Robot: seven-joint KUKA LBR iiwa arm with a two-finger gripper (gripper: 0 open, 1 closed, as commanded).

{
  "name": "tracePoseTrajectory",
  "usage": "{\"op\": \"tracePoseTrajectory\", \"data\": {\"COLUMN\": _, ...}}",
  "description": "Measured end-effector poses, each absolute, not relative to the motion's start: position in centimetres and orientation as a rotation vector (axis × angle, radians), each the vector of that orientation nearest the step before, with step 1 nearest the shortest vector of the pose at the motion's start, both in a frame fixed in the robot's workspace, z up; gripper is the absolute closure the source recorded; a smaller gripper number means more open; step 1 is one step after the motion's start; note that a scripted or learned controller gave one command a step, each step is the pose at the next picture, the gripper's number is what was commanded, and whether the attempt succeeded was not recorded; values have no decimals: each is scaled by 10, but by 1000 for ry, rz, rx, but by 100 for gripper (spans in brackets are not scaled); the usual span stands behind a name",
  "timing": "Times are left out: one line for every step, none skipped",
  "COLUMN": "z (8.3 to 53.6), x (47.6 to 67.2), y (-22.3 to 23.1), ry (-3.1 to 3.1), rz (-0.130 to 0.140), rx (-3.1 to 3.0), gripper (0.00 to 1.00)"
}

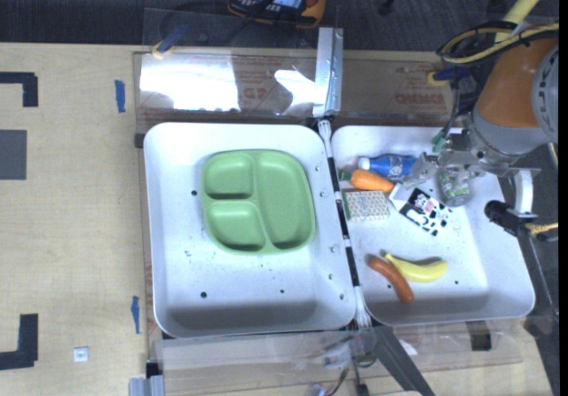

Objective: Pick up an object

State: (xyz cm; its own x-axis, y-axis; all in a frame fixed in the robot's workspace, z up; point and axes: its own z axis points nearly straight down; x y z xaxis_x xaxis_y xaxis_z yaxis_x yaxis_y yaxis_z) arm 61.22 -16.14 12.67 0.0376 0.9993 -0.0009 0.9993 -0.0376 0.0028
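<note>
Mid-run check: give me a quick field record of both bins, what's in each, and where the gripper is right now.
left bin: holds a green divided tray
right bin: holds several small objects
carrot: near the bin's far left, beside a blue-and-white bottle
patterned card: just in front of the carrot
black-and-white box: mid-bin, under the gripper
banana: near side, touching a red sausage
gripper: over the right bin's far side, above the box
grasp: nothing visibly held
</note>
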Motion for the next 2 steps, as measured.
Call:
{"op": "tracePoseTrajectory", "data": {"z": 87, "x": 612, "y": -132, "ry": 2070, "rz": 3, "rx": 2357, "gripper": 0}}
{"op": "tracePoseTrajectory", "data": {"z": 138, "x": 611, "y": -148, "ry": 1890, "rz": 1, "rx": 2507, "gripper": 0}}
